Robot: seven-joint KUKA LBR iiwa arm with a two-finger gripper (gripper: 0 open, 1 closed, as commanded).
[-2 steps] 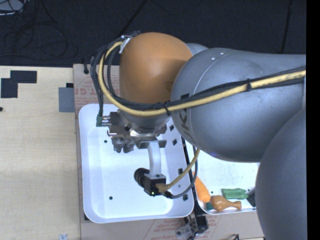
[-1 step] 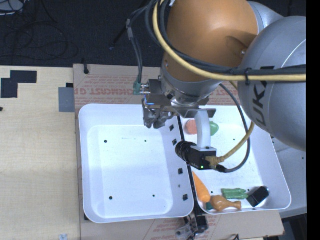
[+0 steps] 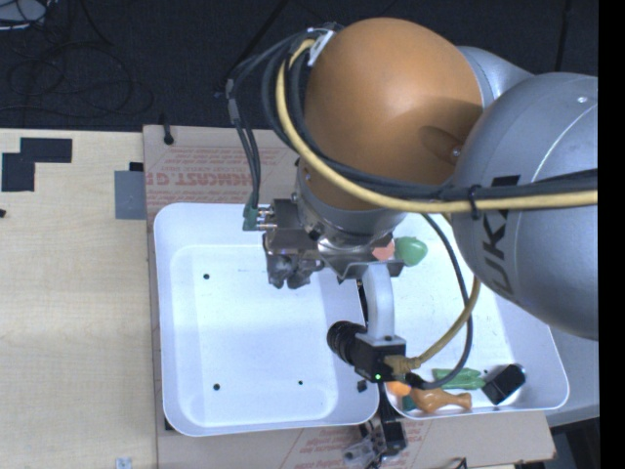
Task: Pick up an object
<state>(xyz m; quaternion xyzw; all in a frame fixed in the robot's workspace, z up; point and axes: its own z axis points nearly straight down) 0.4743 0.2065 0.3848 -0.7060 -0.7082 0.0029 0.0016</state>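
Note:
My gripper [image 3: 291, 274] hangs over the left bin [image 3: 166, 311], near its far right part, under the big orange and grey wrist. In the right bin [image 3: 553, 384] a green rounded object [image 3: 413, 251] and a pink-orange piece [image 3: 385, 249] peek out beside the wrist at the far side. Near the front edge of that bin lie an orange object [image 3: 441, 400], a green elongated object [image 3: 461, 374] and a black object [image 3: 504, 383]. The arm hides most of the right bin.
The bins stand on a cardboard sheet [image 3: 195, 169] on a pale wooden bench [image 3: 68, 291]. Black and yellow cables [image 3: 244, 154] loop from the wrist above the left bin's far edge.

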